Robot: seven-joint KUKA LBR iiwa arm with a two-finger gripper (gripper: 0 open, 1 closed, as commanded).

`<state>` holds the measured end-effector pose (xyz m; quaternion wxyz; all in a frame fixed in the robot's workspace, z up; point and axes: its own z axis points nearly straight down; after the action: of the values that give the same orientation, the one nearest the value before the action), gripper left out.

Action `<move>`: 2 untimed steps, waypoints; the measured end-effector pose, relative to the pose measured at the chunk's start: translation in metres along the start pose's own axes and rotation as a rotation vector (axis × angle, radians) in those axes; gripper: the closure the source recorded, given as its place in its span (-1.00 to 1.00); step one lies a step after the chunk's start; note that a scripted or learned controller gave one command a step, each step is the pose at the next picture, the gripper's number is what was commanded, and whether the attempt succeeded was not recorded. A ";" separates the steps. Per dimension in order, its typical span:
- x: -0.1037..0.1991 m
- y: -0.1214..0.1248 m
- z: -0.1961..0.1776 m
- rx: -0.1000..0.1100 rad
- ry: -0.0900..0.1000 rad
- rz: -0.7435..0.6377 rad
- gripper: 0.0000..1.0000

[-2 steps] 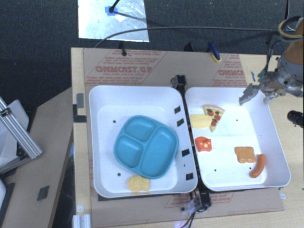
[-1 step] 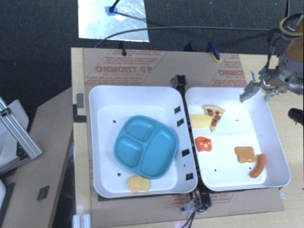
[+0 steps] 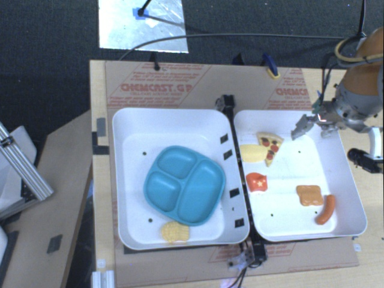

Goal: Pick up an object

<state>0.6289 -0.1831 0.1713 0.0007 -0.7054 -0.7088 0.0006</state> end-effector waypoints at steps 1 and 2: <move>0.004 -0.001 0.042 -0.002 0.000 -0.001 -1.00; 0.003 0.002 0.083 -0.008 -0.001 0.000 -1.00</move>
<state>0.6309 -0.1797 0.0879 -0.0025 -0.7054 -0.7088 -0.0016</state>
